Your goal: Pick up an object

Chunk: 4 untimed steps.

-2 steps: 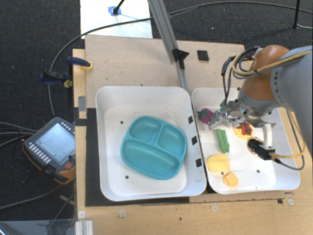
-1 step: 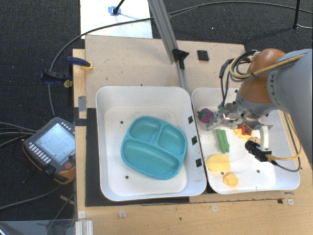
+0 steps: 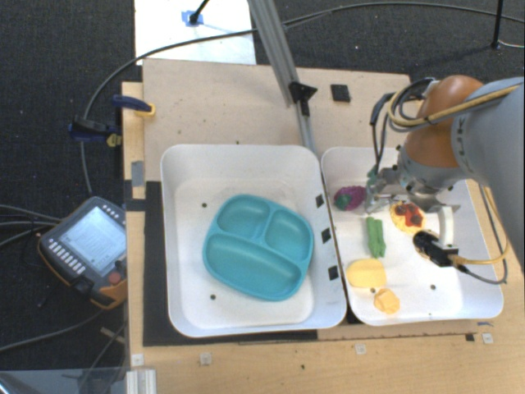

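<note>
You cannot tell how the gripper (image 3: 385, 194) stands: the wrist covers its fingertips. The arm (image 3: 484, 130) runs off the right edge and hides part of the right bin (image 3: 426, 306) behind it. The red-and-yellow item (image 3: 407, 215) is partly covered and too small to identify. The pendant (image 3: 86, 249) screen is blurred.

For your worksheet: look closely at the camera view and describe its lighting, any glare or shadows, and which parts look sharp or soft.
Camera view: even, diffuse overhead light; the white bins are bright but keep their detail; a soft shadow hugs the blue tray; faint sheen on the orange band; the small items under the claw, such as the purple item, look soft and coarse.
</note>
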Available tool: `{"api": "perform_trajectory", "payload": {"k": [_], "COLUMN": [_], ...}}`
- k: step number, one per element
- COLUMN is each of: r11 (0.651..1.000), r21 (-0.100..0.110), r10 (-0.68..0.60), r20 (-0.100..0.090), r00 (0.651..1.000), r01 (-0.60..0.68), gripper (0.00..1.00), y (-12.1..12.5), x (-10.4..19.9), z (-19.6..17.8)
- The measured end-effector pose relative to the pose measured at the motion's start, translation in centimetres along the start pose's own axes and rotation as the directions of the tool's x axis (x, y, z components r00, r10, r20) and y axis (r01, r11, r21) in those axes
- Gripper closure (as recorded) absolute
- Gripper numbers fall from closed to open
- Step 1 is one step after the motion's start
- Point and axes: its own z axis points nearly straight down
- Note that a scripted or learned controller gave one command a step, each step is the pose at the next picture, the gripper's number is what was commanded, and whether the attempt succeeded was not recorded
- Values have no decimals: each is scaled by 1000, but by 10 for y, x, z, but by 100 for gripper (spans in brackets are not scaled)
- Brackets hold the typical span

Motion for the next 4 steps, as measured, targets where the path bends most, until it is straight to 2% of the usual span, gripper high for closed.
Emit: {"api": "perform_trajectory", "payload": {"k": [1,3,4], "r11": [1000,1000,1000], "r21": [3,3,12], "r10": [-1,-2,-4], "r20": [2,2,-1], "r00": [1000,1000,1000], "r01": [1,2,4], "gripper": [100,100,100], "y": [5,11,-13], "x": [4,-1,49], "z": [-64,-162,-145]}}
